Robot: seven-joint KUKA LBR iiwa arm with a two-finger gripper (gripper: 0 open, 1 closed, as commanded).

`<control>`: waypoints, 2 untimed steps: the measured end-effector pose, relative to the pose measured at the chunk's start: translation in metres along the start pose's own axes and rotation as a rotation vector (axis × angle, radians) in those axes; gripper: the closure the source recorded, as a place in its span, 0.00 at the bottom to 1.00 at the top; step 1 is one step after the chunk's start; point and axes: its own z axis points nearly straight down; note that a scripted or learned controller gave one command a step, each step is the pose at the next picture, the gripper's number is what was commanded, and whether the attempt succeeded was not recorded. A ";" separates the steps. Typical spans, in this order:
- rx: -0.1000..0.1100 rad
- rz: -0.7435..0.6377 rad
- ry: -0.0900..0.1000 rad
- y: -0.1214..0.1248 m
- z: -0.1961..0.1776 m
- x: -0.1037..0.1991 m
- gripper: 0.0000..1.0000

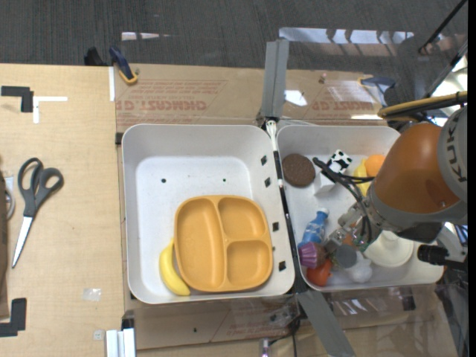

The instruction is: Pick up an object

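- i see the claw (pixel 346 238) low inside the right bin (pixel 416 277), reaching in from the right under the arm's orange band (pixel 411 171).
- i cannot tell how the claw is set; its tip is lost in the clutter and the wrist hides part of it.
- touching or just left of the claw lies a blue bottle (pixel 315 226), tilted, with a purple piece (pixel 309 255) below it.
- just below-left of the claw sits a red object (pixel 319 274); i cannot tell if the claw touches it.
- up and left of the claw is a brown round cookie-like disc (pixel 299 169), and above the claw a small black-and-white toy (pixel 340 161) beside something yellow-orange (pixel 370 166).
- right of the claw, partly under the arm, is a white rounded object (pixel 390 250).
- well left of the claw, in the left bin (pixel 141 199), a yellow divided plate (pixel 223 242) lies with a banana (pixel 171 271) touching its lower left edge.
- far left of the claw, scissors (pixel 31 192) rest on the bench (pixel 59 274).
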 end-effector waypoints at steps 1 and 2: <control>0.004 -0.004 0.009 0.000 -0.008 0.001 1.00; 0.013 -0.129 0.027 0.072 -0.121 -0.018 1.00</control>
